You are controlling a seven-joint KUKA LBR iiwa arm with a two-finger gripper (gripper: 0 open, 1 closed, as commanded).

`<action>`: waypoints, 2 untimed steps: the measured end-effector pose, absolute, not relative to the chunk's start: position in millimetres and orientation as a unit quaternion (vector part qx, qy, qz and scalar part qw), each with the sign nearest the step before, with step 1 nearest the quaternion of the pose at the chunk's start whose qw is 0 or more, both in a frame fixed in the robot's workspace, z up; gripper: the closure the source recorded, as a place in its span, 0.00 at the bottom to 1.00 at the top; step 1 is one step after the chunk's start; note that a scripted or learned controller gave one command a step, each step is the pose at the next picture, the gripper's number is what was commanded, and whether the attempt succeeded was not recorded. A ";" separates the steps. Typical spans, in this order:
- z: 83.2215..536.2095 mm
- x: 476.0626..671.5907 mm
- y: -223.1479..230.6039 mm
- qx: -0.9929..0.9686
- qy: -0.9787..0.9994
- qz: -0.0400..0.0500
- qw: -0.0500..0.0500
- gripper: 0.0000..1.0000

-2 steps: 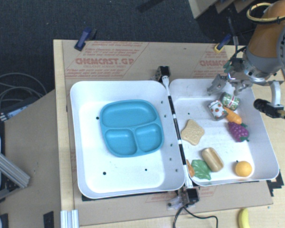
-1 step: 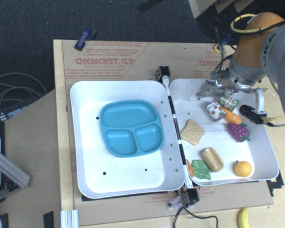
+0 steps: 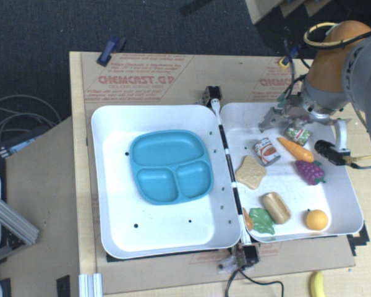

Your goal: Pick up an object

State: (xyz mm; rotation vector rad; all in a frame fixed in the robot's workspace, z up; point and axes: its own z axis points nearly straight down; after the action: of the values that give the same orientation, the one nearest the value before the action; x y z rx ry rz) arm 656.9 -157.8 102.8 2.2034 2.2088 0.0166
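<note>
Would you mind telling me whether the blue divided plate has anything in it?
Empty: all three compartments of the blue divided plate show bare blue.

Arm [image 3: 352, 60] cut by right edge; tool [image 3: 284, 117] fingers unclear; banana [image 3: 317, 284] cut by bottom edge.

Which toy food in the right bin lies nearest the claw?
The green-and-white packet, right below the claw. The carrot and can lie farther down.
</note>
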 end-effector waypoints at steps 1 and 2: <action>85.4 614.6 -134.8 0.707 0.707 0.001 0.001 0.00; 95.1 614.5 -135.0 0.707 0.707 0.001 0.001 1.00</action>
State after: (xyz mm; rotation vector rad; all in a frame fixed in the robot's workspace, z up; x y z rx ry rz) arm 614.5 -135.0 95.1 2.2207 2.2191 0.0027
